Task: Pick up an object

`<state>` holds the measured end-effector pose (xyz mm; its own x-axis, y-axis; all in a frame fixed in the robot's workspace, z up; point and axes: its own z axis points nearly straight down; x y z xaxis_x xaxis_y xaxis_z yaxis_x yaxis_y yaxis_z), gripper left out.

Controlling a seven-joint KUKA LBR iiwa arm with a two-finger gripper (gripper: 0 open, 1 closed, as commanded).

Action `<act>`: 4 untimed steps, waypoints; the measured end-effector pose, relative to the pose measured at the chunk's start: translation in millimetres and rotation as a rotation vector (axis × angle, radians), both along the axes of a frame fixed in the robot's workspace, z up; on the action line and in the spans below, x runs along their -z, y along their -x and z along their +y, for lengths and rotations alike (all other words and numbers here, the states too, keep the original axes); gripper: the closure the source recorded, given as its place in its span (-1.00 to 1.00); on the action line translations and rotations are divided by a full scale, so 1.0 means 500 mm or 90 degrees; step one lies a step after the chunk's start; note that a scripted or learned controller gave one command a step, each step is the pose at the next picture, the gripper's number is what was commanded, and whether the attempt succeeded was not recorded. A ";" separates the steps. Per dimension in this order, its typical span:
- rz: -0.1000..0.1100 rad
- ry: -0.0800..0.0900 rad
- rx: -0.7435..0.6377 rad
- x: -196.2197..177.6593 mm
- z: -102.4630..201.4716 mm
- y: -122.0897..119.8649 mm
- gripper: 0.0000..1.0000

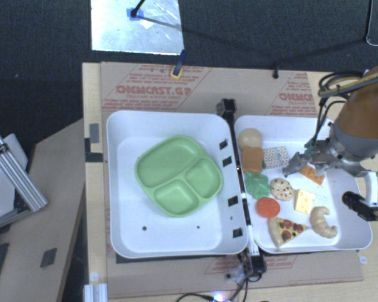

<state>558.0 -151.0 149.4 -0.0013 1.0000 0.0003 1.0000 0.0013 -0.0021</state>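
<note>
1. One orange cheese wedge (313, 174) lies in the right bin (359, 228), beside a yellow cheese block (303, 201) and cookie (281, 189).
2. End effector (300, 162) hovers touching the wedge; finger spacing cannot be told.
3. Green divided plate (179, 175) sits in the left bin (123, 143).

We see the grey arm with its orange band (364, 121) reaching in from the right, wrist bent downward. Its two-finger hand (299, 163) points left and sits low; the finger gap is perhaps hidden by blur.
</note>
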 end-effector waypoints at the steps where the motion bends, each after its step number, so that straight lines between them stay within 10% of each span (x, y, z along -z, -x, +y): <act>1: 0.000 0.000 0.000 0.098 -0.008 0.018 -1.00; 2: -0.004 0.001 0.000 0.126 -0.010 0.014 -1.00; 3: -0.008 0.000 0.000 0.101 -0.008 0.011 1.00; 4: -0.005 0.001 -0.002 -0.007 0.012 0.002 1.00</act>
